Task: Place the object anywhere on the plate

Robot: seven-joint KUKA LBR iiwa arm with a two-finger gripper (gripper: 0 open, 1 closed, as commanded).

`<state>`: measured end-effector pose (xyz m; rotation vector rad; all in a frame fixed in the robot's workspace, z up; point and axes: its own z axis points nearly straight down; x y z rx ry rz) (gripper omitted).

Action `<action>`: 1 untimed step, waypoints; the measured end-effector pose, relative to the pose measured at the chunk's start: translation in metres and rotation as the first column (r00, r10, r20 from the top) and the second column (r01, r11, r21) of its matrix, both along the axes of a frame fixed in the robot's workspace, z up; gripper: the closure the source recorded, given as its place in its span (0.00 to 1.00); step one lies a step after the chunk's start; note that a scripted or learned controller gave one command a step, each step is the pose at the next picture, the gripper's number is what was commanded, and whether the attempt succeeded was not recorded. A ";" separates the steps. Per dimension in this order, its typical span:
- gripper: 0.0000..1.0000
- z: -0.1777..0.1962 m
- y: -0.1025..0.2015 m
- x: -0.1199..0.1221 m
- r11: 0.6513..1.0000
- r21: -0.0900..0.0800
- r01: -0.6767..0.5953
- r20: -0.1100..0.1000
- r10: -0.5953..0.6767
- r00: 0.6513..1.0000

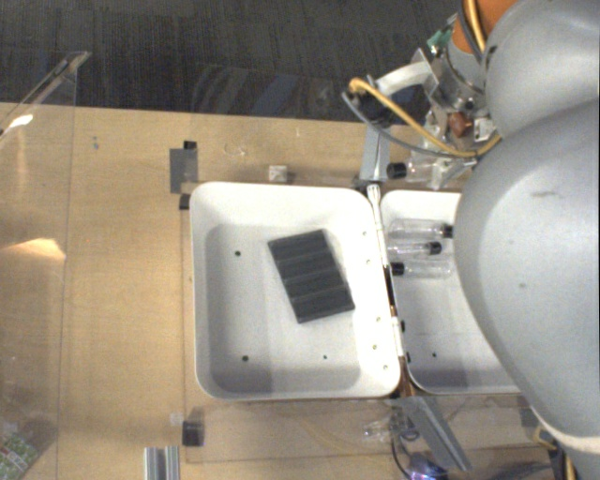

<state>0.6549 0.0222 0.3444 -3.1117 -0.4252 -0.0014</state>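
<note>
1. Bench point(112, 309): a light wooden surface carrying 2 shallow white bins side by side.
2. Left bin point(211, 375): it sits at the centre of the camera view. Its right rim touches the left rim of the right bin point(427, 370).
3. Plate point(310, 275): a dark grey ribbed rectangle lying flat on the floor of the left bin. It is just above that bin's centre, turned so its long axis runs from 11 o'clock to 5 o'clock. It is clear of all 4 walls, and its whole top face is visible.
4. Arm point(534, 272): a large grey body entering from 3 o'clock. It covers most of the right bin. The orange band point(478, 14) shows at 1 o'clock.
5. Gripper point(436, 167): it is seen at 1 o'clock, above the far rim of the right bin, under a looped yellow cable point(398, 108). Whether it is released or clenched cannot be told, and nothing is seen held in it.
6. Clear plastic pieces point(417, 249): these have black ends and lie in the right bin, just beside its left wall, at 3 o'clock from the plate. What they are cannot be told.
7. Bench fittings: a small grey cube point(277, 172) at 12 o'clock of the left bin; 1 black block point(187, 164) at its 11 o'clock corner; 1 more black block point(192, 432) at 7 o'clock.
</note>
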 end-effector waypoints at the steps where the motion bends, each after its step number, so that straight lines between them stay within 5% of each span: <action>1: 1.00 -0.026 0.032 0.000 1.000 0.000 -0.011 -0.001 0.011 1.000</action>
